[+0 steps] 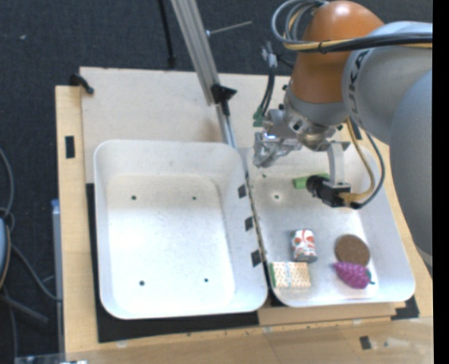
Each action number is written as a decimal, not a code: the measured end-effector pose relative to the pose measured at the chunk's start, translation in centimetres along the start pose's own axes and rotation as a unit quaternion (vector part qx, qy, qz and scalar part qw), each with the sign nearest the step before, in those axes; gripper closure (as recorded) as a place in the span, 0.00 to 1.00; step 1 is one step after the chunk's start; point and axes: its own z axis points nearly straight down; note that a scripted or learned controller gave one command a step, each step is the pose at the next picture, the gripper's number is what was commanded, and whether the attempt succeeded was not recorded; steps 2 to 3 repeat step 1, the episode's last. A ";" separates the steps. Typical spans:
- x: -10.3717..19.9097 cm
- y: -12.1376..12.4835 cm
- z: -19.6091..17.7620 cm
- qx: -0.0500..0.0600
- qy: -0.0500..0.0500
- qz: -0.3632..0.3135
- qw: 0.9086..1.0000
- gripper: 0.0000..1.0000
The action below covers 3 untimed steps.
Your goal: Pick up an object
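Presently: claw at the far corner of the right bin, nothing confirmed in it

You have the claw (267,155) hanging over the far left corner of the shallow white right-hand bin (281,218), close to the wall beside the shallow white left-hand bin (171,226). I cannot tell whether it is wide or narrow, because wrist hardware crowds it. Nothing is seen held in it.

The nearest candidate is a small green object (300,182), near the claw toward the bin's middle. Its shape is partly hidden by robot fittings.

The others lie well apart from the claw, along the near edge:
- a small red-and-white can (304,245)
- a round brown disc (352,249)
- a knobbly magenta bunch (353,274), touching or almost touching the disc
- a flat patterned block (291,275), hard against the dividing wall

Risks, in my judgement:
- A descent from here would meet bare floor or the rim.
- The block's place against the wall leaves little room for a grip.
- The bunch and disc could be disturbed together.

The grey and orange arm (338,44) covers the bin's far right corner.
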 end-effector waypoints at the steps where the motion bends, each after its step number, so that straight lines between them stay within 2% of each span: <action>1: 4.9 0.2 0.8 0.002 0.000 0.001 1.000 1.00; 3: 4.9 0.2 0.8 0.002 0.000 0.001 1.000 1.00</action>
